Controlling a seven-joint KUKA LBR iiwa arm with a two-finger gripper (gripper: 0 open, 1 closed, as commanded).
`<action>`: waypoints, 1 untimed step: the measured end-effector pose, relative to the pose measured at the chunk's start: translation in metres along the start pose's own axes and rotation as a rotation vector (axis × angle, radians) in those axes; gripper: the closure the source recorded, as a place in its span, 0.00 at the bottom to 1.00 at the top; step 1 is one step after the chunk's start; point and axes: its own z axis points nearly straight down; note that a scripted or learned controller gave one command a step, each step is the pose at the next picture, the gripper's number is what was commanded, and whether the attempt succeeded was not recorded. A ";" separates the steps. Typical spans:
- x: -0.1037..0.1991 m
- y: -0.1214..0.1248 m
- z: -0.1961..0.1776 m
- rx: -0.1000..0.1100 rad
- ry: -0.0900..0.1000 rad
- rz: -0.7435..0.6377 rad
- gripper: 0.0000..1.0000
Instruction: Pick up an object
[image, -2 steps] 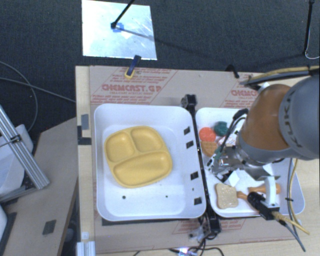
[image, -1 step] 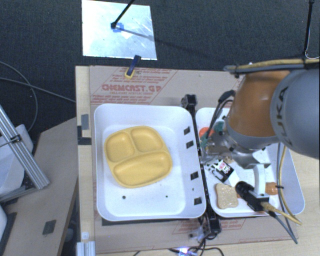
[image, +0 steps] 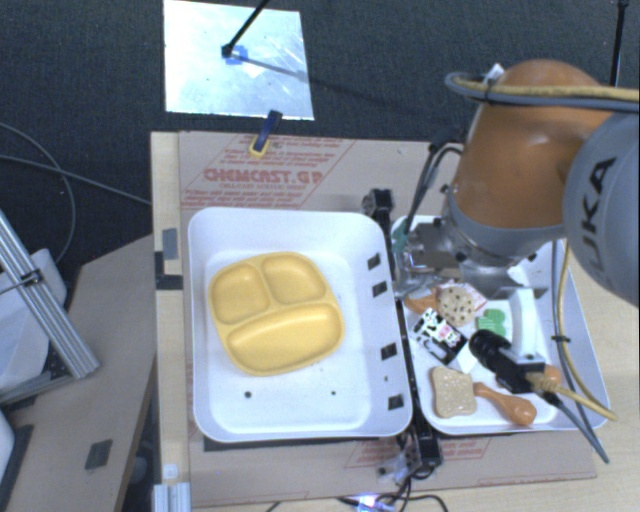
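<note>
Glossy yellow plastic tray (image: 275, 311), smooth white bins (image: 300, 226), apparently wooden brown handle (image: 506, 405).

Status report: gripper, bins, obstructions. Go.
Arm low over right bin, gripper hidden beneath wrist. Nothing seen held. Right bin cluttered: bread slice, black-white block, green piece. Yellow divided plate alone in left bin.
</note>
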 end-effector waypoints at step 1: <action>-0.030 0.001 -0.077 -0.002 -0.001 0.005 1.00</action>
